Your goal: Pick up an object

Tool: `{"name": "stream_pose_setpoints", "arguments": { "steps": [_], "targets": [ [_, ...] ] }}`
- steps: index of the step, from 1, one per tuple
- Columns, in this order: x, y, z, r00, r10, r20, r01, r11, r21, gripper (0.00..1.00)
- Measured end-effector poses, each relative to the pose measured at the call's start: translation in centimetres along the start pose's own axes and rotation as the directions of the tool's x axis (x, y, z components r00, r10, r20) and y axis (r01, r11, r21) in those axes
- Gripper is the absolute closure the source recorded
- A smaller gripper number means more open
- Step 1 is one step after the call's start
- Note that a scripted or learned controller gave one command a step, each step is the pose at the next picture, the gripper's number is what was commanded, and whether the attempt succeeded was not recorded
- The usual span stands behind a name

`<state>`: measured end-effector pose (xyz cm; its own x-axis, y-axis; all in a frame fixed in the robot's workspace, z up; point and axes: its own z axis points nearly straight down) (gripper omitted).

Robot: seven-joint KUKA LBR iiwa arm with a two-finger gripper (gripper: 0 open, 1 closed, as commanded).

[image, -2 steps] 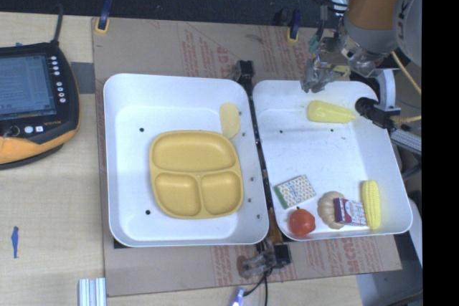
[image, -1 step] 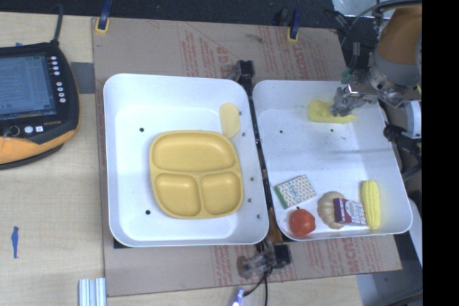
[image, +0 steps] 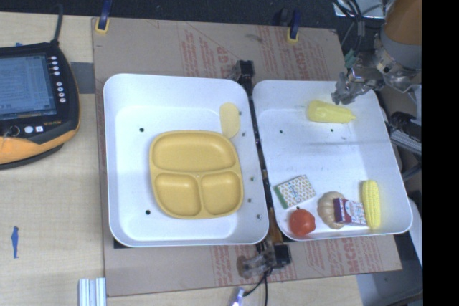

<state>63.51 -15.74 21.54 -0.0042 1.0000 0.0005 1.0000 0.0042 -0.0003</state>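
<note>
You are looking through one fixed camera, mounted above the surface (image: 57, 226) and tilting down at a slant, so the far edge toward twelve o'clock is receding into a dark floor. It is sitting far enough back to be taking in both white bins whole: the left bin (image: 122, 154) is lying toward nine o'clock of centre, the right bin (image: 391, 154) toward three o'clock. The cardboard sheet (image: 179, 39) under them is showing on all sides, and a handheld control pad (image: 32, 104) is lying at the nine o'clock edge. The arm (image: 401, 18) is entering from about two o'clock, partly cut by the frame.
</note>
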Motion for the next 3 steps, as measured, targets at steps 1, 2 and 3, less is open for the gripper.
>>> {"name": "stream_pose_setpoints", "arguments": {
  "steps": [1,2,3],
  "targets": [
    [0.0,-0.1,0.1,1.000,0.000,0.000,0.000,1.000,0.002,0.00],
    [-1.5,2.1,8.9,1.000,-0.001,0.002,0.001,1.000,0.005,0.00],
    [-1.5,2.1,7.8,1.000,-0.004,0.003,0.004,1.000,0.005,1.00]
  ]
}}
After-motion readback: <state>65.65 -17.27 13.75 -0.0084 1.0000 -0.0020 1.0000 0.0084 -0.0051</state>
